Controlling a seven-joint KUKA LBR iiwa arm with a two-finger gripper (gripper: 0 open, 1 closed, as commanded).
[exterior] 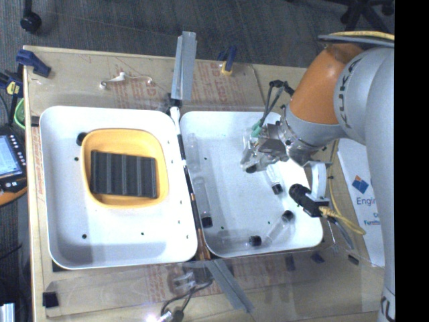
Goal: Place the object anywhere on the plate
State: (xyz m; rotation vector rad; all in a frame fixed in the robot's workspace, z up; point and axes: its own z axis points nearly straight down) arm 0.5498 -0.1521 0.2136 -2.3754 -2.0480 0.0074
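Two white bins sit side by side on the surface [100, 294]. A yellow plate [125, 167] with a dark ribbed insert lies in the left bin [60, 233]. Over the right bin [228, 227], the pincer [258, 154] hangs; whether it grips anything I cannot tell. Small dark objects [255, 241] lie near that bin's front edge.

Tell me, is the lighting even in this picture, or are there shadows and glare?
Camera view: lighting is fairly even; the left white plastic bin has a soft grey shadow along its lower inside wall, the grey arm with the orange band carries a faint sheen, and the small dark bits in the right white bin look slightly blurred.
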